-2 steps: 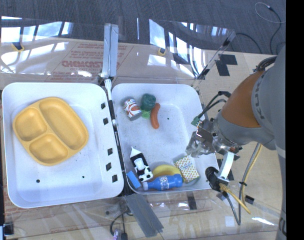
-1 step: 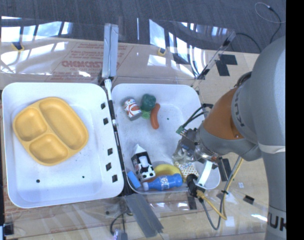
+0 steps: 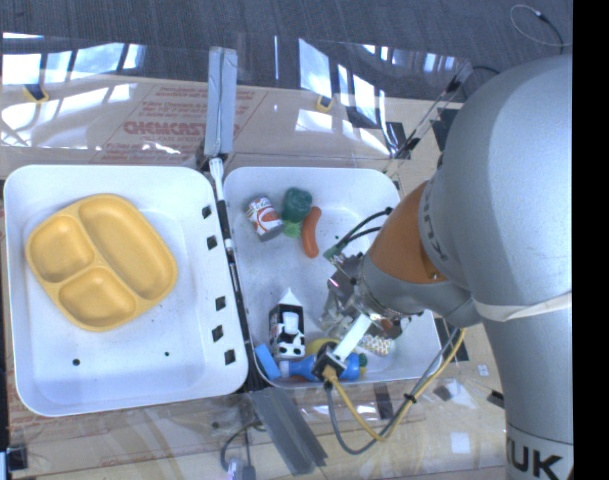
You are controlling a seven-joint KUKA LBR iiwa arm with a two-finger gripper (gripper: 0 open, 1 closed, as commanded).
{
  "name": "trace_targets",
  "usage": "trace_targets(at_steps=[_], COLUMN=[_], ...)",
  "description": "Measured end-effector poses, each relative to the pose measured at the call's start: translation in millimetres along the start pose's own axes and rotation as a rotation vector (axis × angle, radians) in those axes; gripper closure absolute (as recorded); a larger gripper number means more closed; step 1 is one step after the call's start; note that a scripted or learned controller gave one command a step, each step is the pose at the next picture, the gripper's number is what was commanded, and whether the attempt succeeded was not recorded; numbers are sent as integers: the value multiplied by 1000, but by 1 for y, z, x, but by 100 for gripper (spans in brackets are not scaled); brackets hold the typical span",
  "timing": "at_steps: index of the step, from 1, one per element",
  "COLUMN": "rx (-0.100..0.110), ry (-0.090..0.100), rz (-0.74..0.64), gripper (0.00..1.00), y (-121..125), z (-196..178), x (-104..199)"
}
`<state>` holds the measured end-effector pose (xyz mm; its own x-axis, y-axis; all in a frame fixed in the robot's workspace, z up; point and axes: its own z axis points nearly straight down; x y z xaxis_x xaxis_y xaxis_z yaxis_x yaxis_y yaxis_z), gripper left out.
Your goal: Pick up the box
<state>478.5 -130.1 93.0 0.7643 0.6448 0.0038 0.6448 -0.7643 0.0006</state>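
A grey robot arm (image 3: pixel 504 218) with an orange band (image 3: pixel 404 248) above its wrist is reaching in from the right over two shallow white bins sitting side by side on a desk (image 3: pixel 114 118). The pincer (image 3: pixel 336 353) is hanging low over the near end of the right bin (image 3: pixel 364 183), just above a huddle of small items; whether it is released or clenched cannot be told from this angle, and nothing can be seen between its tips.

The box (image 3: pixel 287 331), a small carton printed with black and white cow patches, is standing in the near part of the right bin, close to the divider between the bins and just to the left of the pincer, apart from it. A blue object (image 3: pixel 304 368) and a yellow piece (image 3: pixel 319 346) are lying just beside the carton, under the pincer.

Farther back in the same bin, a small can (image 3: pixel 263 217) with an orange and white label is lying next to a green vegetable-shaped toy (image 3: pixel 297 203) and an orange sausage-shaped toy (image 3: pixel 311 232).

The left bin (image 3: pixel 44 368) is holding a yellow divided plate (image 3: pixel 99 259) with three compartments, lying flat toward the bin's far left side.
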Motion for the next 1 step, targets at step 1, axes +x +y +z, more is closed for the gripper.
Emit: trace_targets(at_steps=[1], rx=[0], ry=[1], rz=[344], gripper=[0], y=[-23], z=[0], x=[19])
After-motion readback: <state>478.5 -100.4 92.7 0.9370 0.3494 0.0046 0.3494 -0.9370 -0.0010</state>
